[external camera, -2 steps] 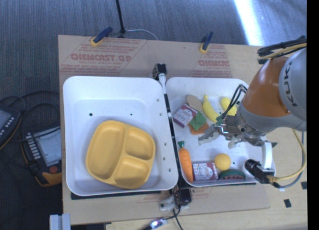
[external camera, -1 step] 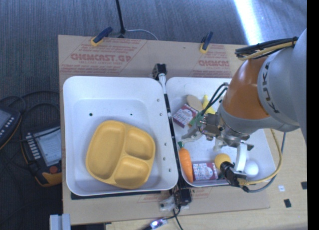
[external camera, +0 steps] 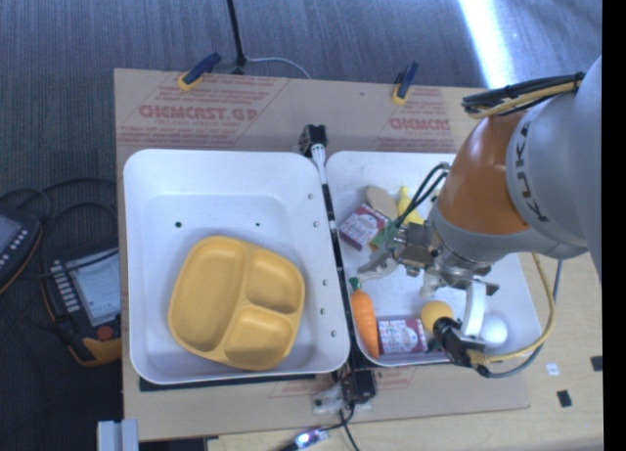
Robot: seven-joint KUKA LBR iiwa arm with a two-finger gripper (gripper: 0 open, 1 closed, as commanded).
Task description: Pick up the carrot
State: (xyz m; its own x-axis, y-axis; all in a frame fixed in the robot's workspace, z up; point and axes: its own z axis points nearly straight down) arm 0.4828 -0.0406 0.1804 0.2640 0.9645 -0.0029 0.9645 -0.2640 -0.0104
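The carrot (external camera: pixel 364 320) is orange with a small green top and lies along the left wall of the right bin (external camera: pixel 344 244), near its front corner. My gripper (external camera: pixel 384 254) hangs over the middle of that bin, a short way behind and to the right of the carrot's green end and apart from it. The grey and orange arm covers much of the bin's right half.
A red and white can (external camera: pixel 399 337) lies right beside the carrot. A yellow fruit (external camera: pixel 435 314) and a white egg (external camera: pixel 495 330) sit at the front right. A pink packet (external camera: pixel 360 226) and a banana (external camera: pixel 406 202) lie farther back. A yellow divided tray (external camera: pixel 238 300) sits in the left bin (external camera: pixel 156 185).
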